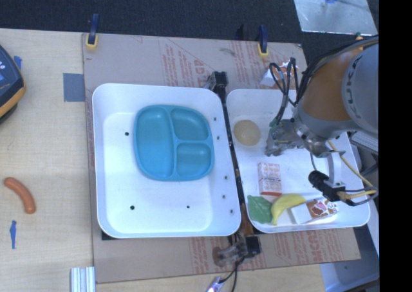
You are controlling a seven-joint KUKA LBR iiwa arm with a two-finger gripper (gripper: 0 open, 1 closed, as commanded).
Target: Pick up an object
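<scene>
No object has been picked up yet: every candidate lies loose on the floor of the right-hand shallow white bin [360, 220]. The nearest is the round tan disc-shaped item [246, 132], just beside the jaws [278, 141] on their left. The small red-and-white printed packet [270, 177] lies below the jaws, and further down sit the yellow plastic banana [286, 205], the flat green leaf-shaped piece [260, 209] touching it, and a red-and-white printed card [318, 209] to their right. The jaws hang low inside this bin; whether they are apart or together cannot be told, as the wrist body hides them. Remaining work, as judged here: align over one item, close on it, and lift. The grey arm with its orange band [331, 94] and loose cabling [338, 184] overhang the bin's right portion. Well apart to the left, the second shallow white bin [109, 155] holds a blue three-compartment plastic tray [174, 143]. An orange sausage-shaped toy [20, 195] lies on the wooden bench [38, 149], beyond both bins.
</scene>
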